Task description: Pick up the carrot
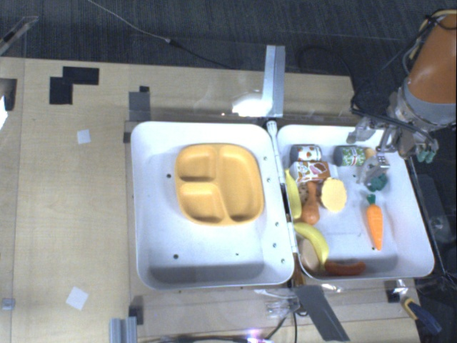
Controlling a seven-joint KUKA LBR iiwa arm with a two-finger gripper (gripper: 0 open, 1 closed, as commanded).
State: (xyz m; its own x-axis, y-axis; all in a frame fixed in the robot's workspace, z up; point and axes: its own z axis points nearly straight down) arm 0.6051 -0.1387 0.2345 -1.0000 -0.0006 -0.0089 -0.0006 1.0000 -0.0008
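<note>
Near the right bin's [421, 259] right edge, I see the carrot [375, 222] lying free, green top pointing toward the far wall. My gripper [376, 164] hangs just beyond that top, fingers spread and pinching nothing. Bananas [314, 238] line the bin's left wall; a yellow divided plate [217, 184] sits mid left bin [153, 266].

The carrot [375, 223] lies in the right bin [421, 252] (green top toward the gripper [374, 164], which hangs just above it); a yellow tray [217, 183] sits in the left bin [153, 213].
</note>
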